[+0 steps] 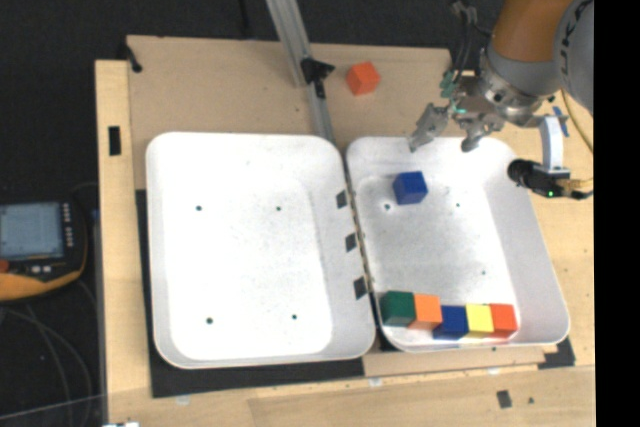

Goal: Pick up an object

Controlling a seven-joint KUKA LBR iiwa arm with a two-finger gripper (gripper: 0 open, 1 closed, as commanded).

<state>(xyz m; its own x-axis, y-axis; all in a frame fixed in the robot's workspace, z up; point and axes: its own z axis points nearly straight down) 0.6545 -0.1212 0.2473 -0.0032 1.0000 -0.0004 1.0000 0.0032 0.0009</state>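
A blue cube (409, 187) lies in the upper left part of the right bin (520, 215). Along that bin's front wall sits a row of cubes: green (398, 306), orange (427, 309), blue (452, 319), yellow (480, 318) and orange-red (503, 317). An orange cube (362, 78) rests on the bench behind the bins. My gripper (445, 137) hangs above the right bin's far edge, up and right of the blue cube, its two fingers spread open with nothing between them.
The left bin (245, 245) stands beside the right one. A slanted metal post (285, 10) rises behind the gap between the bins. A handheld pendant (35, 245) lies off the bench's left side.
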